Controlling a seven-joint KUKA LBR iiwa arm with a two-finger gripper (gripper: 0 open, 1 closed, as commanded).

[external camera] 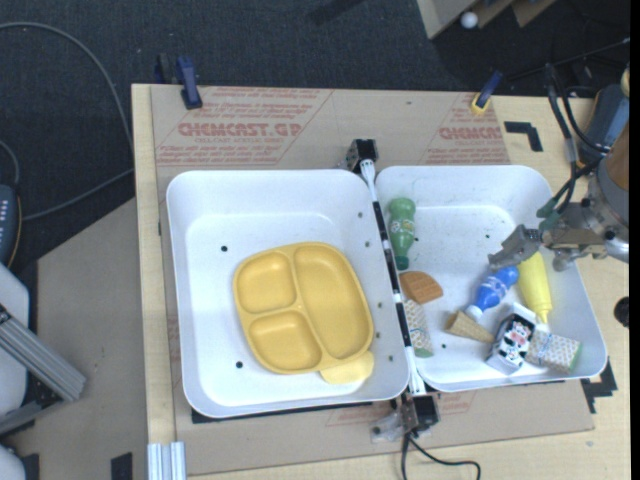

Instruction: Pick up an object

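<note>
Over the right bin (470,183), the gripper (522,245) hangs at the end of the arm reaching in from the right, its fingers spread apart and grasping nothing. Just below it lie a blue and white bottle (492,293) and, beside that, a yellow bottle (537,285) nearer the bin's right wall. A green bottle (401,228) rests against the bin's left wall, with a brown wedge-shaped piece (421,287) a little lower. Toward the front of the bin sit a tan cone (468,326), a black and white box (513,341) and a speckled packet (555,350), close together. A long wrapped item (416,327) lies along the left wall. On the left bin (200,208) rests a yellow divided plate (302,304). Both bins stand on the bench (300,123).
</note>
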